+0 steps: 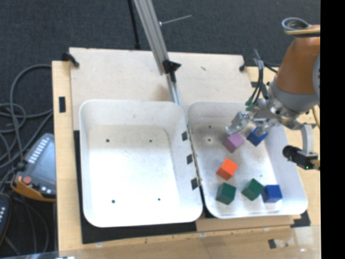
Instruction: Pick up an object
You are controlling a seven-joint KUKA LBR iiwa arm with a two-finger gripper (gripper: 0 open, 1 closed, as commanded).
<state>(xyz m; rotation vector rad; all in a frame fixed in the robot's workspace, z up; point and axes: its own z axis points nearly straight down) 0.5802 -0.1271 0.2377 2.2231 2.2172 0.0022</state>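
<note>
A small blue cube (257,137) sits in the far part of the right bin (291,201), tilted slightly, right beneath the gripper (251,124). Just to its left, almost touching, lies a pale purple cube (234,142). The gripper hangs low over these two; whether its fingers are spread or pressed together cannot be told, because the metal parts blur against the white bin, and nothing is visibly pinched.

Nearer in the same bin lie an orange cube (227,168), then a row along the near edge: a dark green cube (226,192), a second green cube (252,189) turned on its corner, and another blue cube (272,192) at the right.

These cubes look light, stiff and smooth, likely plastic or painted wood. They should not crush, but flat slick faces could slip, so two opposite sides taken squarely seem the best hold. The purple neighbour leaves little room for a finger on that side.

The grey arm (299,72) with its orange band comes in from the right. The left bin (91,117) lies beside, on a pale wooden bench (118,69).
</note>
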